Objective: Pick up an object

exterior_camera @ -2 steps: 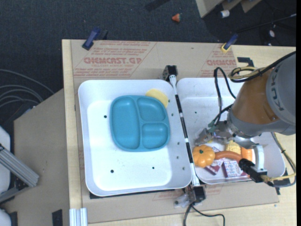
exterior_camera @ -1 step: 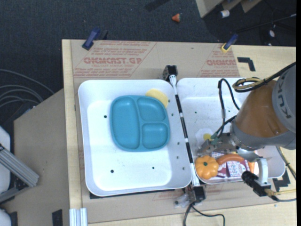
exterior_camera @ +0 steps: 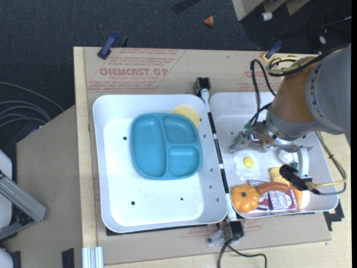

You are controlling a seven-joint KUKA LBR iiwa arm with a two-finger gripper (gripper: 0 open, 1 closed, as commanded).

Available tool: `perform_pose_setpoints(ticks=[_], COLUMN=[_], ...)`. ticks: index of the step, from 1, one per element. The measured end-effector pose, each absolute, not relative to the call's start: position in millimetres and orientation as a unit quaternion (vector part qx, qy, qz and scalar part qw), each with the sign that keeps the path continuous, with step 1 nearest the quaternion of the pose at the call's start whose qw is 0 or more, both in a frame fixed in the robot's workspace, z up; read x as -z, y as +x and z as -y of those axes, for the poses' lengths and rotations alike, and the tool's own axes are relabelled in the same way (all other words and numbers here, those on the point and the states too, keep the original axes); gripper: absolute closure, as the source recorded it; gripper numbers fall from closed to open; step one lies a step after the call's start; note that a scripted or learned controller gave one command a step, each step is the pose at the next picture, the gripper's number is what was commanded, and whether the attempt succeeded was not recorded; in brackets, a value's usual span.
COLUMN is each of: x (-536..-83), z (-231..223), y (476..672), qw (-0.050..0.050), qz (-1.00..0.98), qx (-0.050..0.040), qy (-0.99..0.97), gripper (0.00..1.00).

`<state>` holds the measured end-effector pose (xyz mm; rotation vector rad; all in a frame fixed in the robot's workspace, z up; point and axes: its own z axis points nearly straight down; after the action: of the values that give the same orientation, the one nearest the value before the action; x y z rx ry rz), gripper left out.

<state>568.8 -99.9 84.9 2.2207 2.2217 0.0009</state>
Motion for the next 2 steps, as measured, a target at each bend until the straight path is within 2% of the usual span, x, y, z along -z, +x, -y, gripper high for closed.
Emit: perform_pose_setpoints(ticks=[1,2], x=[-85,-84], z=[99,104], y=[615.5,572.0], qw=[0.001,-0.001], qz=[-0.708,-0.707], qx=[-0.0002,0.0007], qy=[0.707,0.707], gripper=[0.00,0.00])
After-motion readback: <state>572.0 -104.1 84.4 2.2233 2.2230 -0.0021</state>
